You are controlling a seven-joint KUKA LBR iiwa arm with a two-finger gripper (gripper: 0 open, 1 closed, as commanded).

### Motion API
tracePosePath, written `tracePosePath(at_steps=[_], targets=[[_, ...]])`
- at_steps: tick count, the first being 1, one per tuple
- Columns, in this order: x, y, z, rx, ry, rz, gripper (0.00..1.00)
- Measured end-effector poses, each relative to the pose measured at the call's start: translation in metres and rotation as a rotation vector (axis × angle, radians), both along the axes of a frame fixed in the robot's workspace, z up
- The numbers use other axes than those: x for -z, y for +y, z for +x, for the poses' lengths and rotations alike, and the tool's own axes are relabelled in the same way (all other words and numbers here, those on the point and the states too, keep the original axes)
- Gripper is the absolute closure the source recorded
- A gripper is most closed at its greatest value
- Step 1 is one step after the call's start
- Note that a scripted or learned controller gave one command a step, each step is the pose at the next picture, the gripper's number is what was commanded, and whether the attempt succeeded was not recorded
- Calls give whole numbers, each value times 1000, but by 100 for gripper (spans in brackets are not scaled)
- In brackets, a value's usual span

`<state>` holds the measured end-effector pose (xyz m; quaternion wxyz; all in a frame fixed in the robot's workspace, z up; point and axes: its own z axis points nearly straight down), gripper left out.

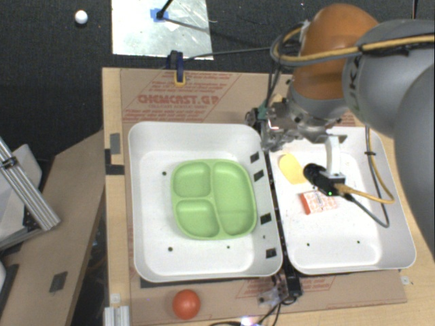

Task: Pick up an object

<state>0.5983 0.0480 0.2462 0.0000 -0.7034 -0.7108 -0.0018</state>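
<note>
Over the right bin [380, 250], near its far left corner, hangs the gripper [277, 133] (open or closed, cannot tell), beside a yellow piece [291, 168] and red packet [318, 201]; left bin [146, 182] holds a green tray [212, 199].

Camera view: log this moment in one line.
claw: right bin, far edge | yellow piece, red packet: in it | green tray: left bin

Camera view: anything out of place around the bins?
Yes: an orange ball sits outside both bins, on the cardboard in front of the left bin. A small white ball also lies apart, on the dark surface at top left.
</note>
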Motion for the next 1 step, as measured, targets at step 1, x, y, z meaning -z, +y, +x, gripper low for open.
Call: tracePosePath(at_steps=[1], targets=[[25,56,6,0,3,-1,100]])
